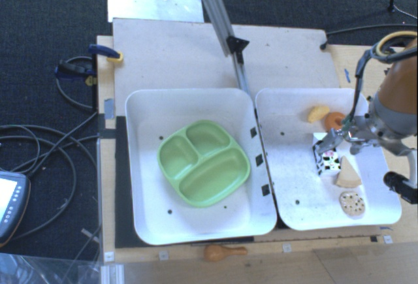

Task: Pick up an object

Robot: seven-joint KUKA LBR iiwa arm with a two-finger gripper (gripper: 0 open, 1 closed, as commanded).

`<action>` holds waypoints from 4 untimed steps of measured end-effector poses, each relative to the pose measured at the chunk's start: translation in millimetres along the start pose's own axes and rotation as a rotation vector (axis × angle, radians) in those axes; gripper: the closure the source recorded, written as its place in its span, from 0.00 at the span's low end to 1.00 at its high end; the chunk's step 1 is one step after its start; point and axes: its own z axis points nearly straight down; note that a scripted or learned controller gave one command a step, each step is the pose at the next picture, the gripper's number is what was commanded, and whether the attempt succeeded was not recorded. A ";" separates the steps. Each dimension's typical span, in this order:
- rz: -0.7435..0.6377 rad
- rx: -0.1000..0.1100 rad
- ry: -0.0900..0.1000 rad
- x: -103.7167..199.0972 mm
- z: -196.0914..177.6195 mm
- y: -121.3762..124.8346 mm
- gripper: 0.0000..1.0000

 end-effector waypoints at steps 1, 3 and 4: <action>0.001 0.000 0.000 -4.4 43.8 4.0 0.00; -0.004 -0.011 -0.004 -10.3 -26.9 5.0 1.00; -0.007 -0.010 -0.003 -10.6 -62.7 6.7 1.00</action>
